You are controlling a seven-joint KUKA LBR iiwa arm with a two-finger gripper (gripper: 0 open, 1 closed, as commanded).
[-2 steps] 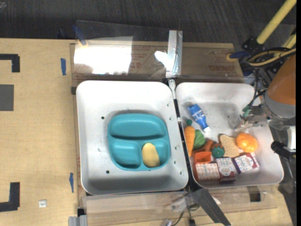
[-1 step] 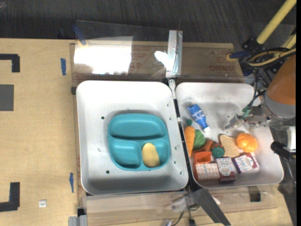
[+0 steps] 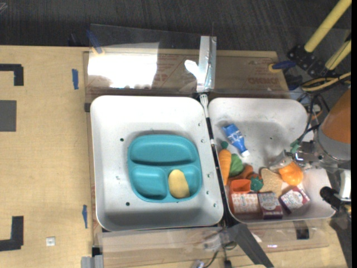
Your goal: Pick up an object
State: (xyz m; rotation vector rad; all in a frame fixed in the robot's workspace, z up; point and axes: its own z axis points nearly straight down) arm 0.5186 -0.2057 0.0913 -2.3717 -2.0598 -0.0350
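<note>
The right bin [image 3: 262,113] holds a heap of toy food along its near side. A blue-and-white tube [image 3: 236,138] lies near the middle. A carrot [image 3: 224,163] with a green piece [image 3: 237,164] sits by the left wall. A red-orange cup [image 3: 240,185], a bread slice [image 3: 271,179], a small orange fruit [image 3: 292,174] and small cartons [image 3: 269,202] crowd the near edge. My gripper [image 3: 295,154] reaches in from the right and hangs just above the orange fruit, close to the bread slice.
The left bin [image 3: 111,149] bears a teal divided plate [image 3: 162,155] with a yellow potato-like piece [image 3: 178,183] in its near right compartment. A clear plastic sheet [image 3: 150,66] lies behind the bins. Yellow-handled tools [image 3: 329,21] and cables sit at the back right.
</note>
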